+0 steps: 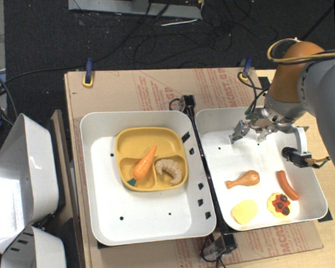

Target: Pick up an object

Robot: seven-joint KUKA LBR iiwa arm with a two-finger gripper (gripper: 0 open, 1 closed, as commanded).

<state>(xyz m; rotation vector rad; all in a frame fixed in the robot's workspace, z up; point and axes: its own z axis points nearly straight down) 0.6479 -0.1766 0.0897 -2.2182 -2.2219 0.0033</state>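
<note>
The gripper [251,129] hangs over the far part of the right bin [224,155], near its back wall, with nothing between its fingers; the metal parts blur together from this slant, so whether the fingers are spread or closed cannot be told. Above it the grey arm [316,89] comes in from the right, its orange band [290,68] sitting just above the wrist.

Below the gripper, well apart from it, four toy foods lie on the floor of that bin. A chicken drumstick [244,180] lies near the middle, a red sausage [287,185] slants at the right side, a yellow slice [244,212] rests by the near wall, and a small pizza piece [280,204] with dark and red toppings sits just beside the sausage's lower end.

In the left bin [104,218] a yellow divided plate [148,138] holds an orange carrot [145,163] lying across the dividing ridge, and a pale shrimp [169,170] in the right compartment.

The brown board [131,87] under the bins carries faint red printing, upside down and mirrored in places; the letters are too pale to read with confidence.
</note>
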